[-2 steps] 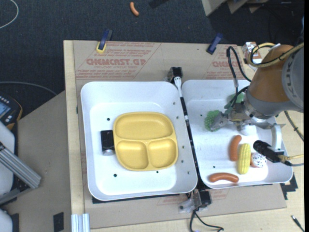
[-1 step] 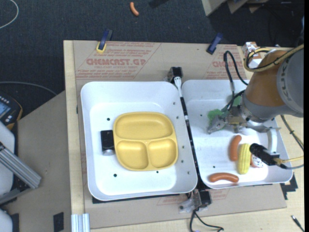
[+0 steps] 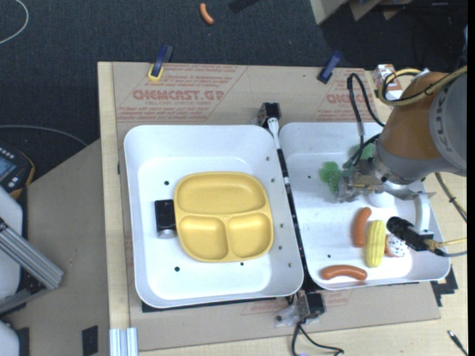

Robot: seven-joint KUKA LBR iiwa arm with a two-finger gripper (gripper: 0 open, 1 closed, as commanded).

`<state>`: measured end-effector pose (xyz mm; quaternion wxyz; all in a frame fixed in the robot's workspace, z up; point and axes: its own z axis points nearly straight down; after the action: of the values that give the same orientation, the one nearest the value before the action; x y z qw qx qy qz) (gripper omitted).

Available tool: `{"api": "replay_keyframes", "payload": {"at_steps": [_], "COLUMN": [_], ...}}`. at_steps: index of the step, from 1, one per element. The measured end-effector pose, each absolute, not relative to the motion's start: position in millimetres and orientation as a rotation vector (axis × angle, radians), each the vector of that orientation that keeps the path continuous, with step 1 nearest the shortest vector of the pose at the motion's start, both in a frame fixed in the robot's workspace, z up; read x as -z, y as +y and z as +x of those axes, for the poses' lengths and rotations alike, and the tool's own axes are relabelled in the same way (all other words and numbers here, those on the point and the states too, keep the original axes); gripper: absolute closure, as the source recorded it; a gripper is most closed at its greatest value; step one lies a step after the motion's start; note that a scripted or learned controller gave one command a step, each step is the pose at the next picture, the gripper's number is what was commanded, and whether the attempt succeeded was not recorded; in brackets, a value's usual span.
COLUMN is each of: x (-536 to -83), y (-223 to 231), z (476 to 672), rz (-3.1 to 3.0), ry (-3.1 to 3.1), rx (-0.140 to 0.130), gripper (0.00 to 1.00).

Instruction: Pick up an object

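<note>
Glossy plastic yellow tray (image 3: 221,215) — smooth white bins (image 3: 141,199), seemingly plastic

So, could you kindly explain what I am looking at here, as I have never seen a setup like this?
This is one camera fixed above a bench, looking down at a slant. The grey and orange shape on the right is a robot arm, and its gripper is lowered into the right bin. That bin holds toy food: a green leafy piece beside the gripper, two sausages and a corn cob. The left bin holds a yellow divided plate and a small black block. I cannot tell whether the gripper holds anything.
</note>
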<state>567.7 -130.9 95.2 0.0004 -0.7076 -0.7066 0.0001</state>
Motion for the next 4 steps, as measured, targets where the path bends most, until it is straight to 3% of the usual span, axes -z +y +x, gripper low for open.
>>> {"api": "replay_keyframes", "payload": {"at_steps": [2, 3, 4], "x": [-214, -226, -234], "y": [-129, -129, -79], "z": [582.0, 582.7, 564.4], "rz": [-2.224, -2.223, -2.214], "ry": [-2.228, -2.225, -2.224], "rx": [0.005, 0.003, 0.0], "gripper": [1.0, 1.0, 1.0]}}
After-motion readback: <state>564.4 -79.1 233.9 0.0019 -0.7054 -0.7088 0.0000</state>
